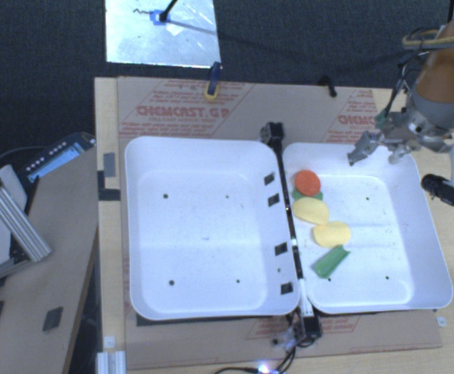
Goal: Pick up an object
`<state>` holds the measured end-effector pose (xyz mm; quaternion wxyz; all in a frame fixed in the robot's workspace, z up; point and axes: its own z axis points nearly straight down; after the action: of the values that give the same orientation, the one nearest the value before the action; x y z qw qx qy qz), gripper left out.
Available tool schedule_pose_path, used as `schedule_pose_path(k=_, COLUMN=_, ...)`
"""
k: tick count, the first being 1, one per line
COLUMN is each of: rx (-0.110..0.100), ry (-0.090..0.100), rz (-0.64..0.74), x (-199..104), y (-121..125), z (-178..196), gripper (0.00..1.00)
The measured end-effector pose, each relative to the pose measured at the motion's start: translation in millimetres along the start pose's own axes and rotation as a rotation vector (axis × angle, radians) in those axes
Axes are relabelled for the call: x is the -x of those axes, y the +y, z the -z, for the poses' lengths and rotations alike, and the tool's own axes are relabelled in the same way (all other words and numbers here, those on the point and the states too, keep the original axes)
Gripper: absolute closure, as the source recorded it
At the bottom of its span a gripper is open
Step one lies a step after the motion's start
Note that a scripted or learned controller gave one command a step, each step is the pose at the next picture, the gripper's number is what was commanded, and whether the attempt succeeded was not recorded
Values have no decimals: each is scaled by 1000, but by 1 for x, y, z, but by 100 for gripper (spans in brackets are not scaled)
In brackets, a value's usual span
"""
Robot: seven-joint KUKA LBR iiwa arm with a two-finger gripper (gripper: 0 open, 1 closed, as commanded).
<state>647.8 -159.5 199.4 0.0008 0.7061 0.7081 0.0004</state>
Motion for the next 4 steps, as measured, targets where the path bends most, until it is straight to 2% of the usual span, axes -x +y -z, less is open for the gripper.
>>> schedule_pose_path(k=1, rx=-2, ry=5, rz=7, x=-76, y=12, z=-120, gripper=0)
schedule_pose_path(k=2, rx=3, ry=1, rz=3, x=-71, y=13, z=-103, gripper=100)
schedule_pose_path(k=3, rx=15, ry=0, rz=5, x=-101, y=24, z=59, gripper=100)
schedule_pose_path(k=4, rx=17, ry=3, rz=8, x=-161, y=9, z=195, gripper=100)
